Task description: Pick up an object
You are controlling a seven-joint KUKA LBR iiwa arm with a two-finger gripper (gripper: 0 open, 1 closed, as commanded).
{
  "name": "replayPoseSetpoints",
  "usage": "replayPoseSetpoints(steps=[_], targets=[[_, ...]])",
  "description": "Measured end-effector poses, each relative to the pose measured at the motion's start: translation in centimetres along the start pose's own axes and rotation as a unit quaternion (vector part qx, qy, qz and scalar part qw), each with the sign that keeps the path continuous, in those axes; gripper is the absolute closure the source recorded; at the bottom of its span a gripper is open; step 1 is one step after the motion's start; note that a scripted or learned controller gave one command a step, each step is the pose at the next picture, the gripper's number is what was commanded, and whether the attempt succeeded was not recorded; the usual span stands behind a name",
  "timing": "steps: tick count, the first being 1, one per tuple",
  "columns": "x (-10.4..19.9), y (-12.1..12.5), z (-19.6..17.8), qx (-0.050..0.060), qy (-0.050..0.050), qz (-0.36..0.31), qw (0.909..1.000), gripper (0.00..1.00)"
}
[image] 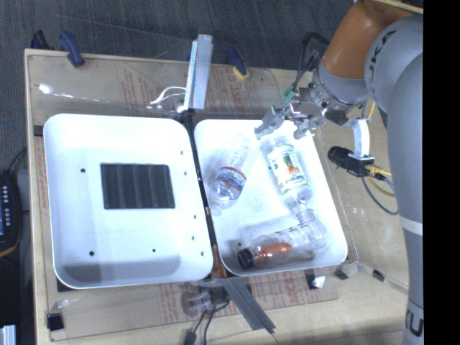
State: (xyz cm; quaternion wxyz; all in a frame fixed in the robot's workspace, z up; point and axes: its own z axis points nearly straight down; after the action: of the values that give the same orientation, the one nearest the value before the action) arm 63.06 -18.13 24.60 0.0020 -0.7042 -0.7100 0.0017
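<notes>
a robotics lab, set up for testing rather than living or selling. told by the wooden bench [108,77] with blue clamps [70,47] gripping its far edge, two shallow white bins [65,214] fixed side by side on it, and a grey industrial arm [399,56] with an orange band reaching in from the right. also by loose cables [377,185] trailing over the right side of the bench, a metal bracket [199,70] standing at the far edge between the bins, and dark carpet [180,6] beyond.
</notes>
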Motion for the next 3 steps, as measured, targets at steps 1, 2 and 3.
replayPoseSetpoints(steps=[1, 2, 3], targets=[[0.0, 0.0, 0.0, 0.0, 0.0, 0.0, 1.0, 0.0], [0.7, 2.7, 8.7, -0.001, 0.0, -0.053, 0.9986, 0.0], [0.4, 0.9, 5.1, -0.001, 0.0, -0.265, 0.9641, 0.0]])
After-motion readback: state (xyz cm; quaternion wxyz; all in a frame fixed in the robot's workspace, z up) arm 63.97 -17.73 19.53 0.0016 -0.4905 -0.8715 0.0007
